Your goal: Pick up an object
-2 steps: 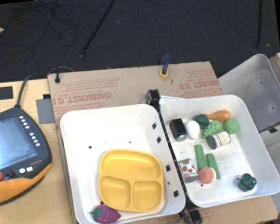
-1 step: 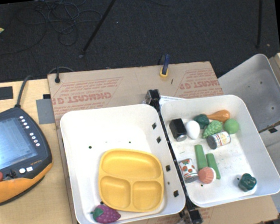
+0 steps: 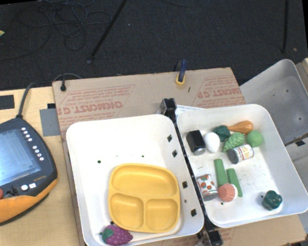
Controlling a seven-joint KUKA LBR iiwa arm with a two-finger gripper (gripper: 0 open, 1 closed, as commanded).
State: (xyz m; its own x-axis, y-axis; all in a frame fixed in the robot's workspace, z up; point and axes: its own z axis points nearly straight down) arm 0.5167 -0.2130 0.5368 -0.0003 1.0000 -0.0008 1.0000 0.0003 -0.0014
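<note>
The left shallow white plastic bin (image 3: 80,156) holds a yellow divided plastic plate (image 3: 143,196), with a purple toy grape bunch (image 3: 117,235) at its 7 o'clock. The right shallow white plastic bin (image 3: 287,184) lies nearer to the arm's side. A dark green toy pepper (image 3: 271,200) sits alone at its 5 o'clock, well apart from the cluster at 11 o'clock, so I judge it the easiest object to take. If the pincer is wide or narrow, I cannot tell
</note>
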